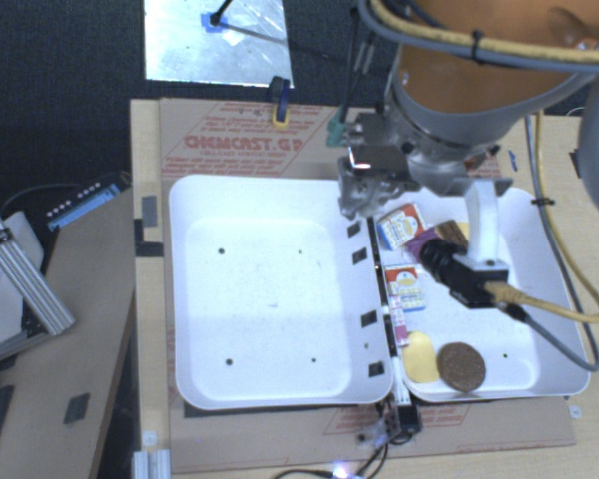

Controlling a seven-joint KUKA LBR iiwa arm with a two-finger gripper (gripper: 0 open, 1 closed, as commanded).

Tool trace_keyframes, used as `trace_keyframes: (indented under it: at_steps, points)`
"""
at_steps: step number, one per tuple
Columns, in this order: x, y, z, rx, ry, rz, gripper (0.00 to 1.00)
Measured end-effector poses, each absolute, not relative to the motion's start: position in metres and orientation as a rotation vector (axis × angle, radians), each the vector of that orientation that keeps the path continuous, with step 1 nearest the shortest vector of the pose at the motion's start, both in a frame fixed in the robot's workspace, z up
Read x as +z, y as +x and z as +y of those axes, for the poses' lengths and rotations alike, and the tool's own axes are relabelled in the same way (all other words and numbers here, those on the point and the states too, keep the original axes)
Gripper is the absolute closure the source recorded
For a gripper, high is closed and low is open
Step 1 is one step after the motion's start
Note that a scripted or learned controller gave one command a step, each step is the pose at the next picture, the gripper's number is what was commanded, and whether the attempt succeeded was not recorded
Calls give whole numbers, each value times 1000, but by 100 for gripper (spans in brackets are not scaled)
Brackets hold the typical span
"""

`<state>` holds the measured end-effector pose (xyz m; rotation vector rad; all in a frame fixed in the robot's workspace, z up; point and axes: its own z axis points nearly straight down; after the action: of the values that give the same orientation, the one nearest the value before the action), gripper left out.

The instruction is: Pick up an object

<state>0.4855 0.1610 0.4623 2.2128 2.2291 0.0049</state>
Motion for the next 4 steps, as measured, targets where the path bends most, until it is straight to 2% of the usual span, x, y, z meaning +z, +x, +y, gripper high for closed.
trace_keyframes:
  at_steps: [1,2,3,4]
  points:
    - [261,488,194,-17,2222,2228,100]
    - [326,506,143,8,2222,2215,100]
    - [334,505,146,6,2216,2225,100]
    - [364,504,217,9,2209,2233,100]
